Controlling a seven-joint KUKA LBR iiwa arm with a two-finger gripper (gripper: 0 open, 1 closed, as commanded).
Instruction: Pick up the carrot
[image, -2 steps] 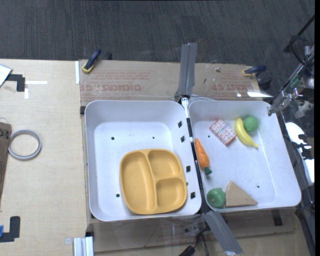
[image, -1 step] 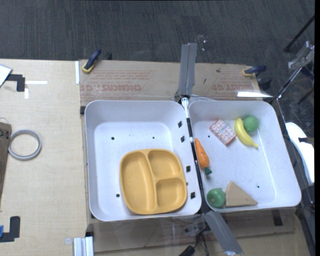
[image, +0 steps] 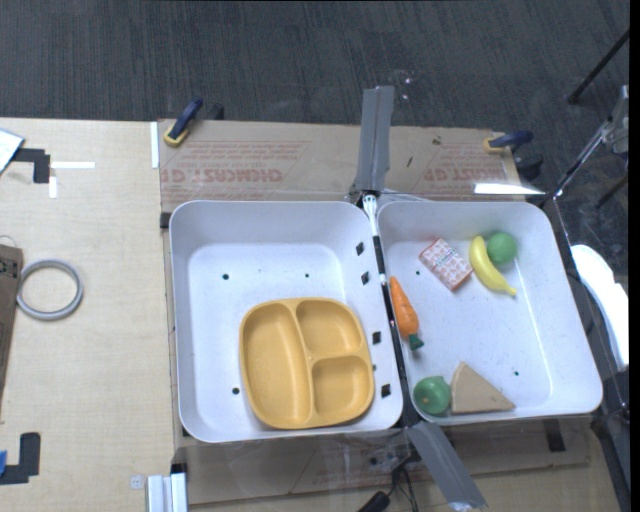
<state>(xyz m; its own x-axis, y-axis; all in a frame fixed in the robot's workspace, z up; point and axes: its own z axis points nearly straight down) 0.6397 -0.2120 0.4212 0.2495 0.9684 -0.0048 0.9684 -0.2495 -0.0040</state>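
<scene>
In the right bin (image: 520, 340), tight along the left wall (image: 386, 310): carrot (image: 403, 306), lengthwise, green tip nearest. Risky to grasp there: scant room on the wall side, likely to strike the rim or slip off

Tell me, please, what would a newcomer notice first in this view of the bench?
Probably the yellow divided plate, which lies in the left bin and is the largest patch of colour. Next the eye goes to the right bin: the orange carrot lies along its left wall, and a banana beside a green fruit sits near the far right corner.
</scene>
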